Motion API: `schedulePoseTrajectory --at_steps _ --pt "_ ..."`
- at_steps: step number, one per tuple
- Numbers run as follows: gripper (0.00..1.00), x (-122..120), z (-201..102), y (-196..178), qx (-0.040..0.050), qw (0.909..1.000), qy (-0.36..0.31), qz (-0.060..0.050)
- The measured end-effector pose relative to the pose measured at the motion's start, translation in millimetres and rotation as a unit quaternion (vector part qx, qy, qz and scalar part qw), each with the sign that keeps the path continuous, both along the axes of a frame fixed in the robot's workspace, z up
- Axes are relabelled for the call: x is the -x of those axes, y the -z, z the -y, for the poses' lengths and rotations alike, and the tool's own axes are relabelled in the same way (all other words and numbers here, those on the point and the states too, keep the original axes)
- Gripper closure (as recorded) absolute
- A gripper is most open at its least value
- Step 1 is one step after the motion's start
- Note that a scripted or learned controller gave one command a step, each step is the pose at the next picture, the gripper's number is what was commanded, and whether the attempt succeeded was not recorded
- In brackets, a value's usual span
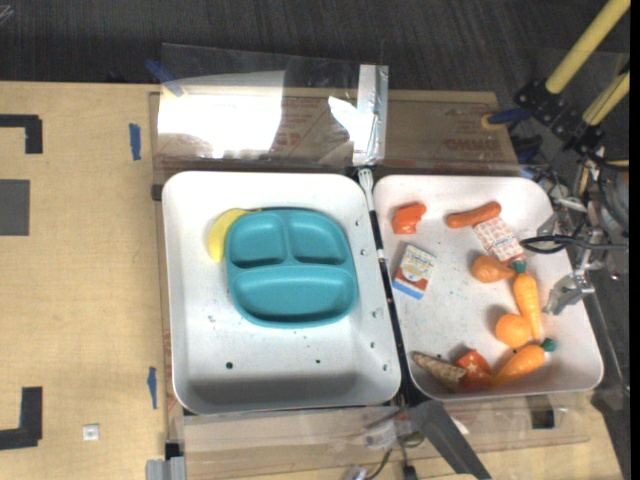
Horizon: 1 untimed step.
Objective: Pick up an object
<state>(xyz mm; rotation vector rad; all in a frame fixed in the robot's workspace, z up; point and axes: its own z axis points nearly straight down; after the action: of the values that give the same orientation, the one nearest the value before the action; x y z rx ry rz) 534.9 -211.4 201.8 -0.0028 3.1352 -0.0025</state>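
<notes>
We cannot tell how our jaws stand at the right bin's point(575, 363) far edge, so we should pick the small carton point(414, 271), lying well apart from them and clear of the carrots point(527, 306), and come straight down over it.

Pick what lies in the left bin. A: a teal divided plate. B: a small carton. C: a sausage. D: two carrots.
A: the teal plate sits in the left bin, partly covering a yellow thing; carrots, carton and sausage lie in the right bin.
</notes>
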Motion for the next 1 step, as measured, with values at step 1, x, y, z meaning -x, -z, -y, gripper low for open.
schedulePoseTrajectory --at_steps 1 --pt "0.00 19.0 11.3 106.0 -0.0014 0.9979 -0.064 -0.004"
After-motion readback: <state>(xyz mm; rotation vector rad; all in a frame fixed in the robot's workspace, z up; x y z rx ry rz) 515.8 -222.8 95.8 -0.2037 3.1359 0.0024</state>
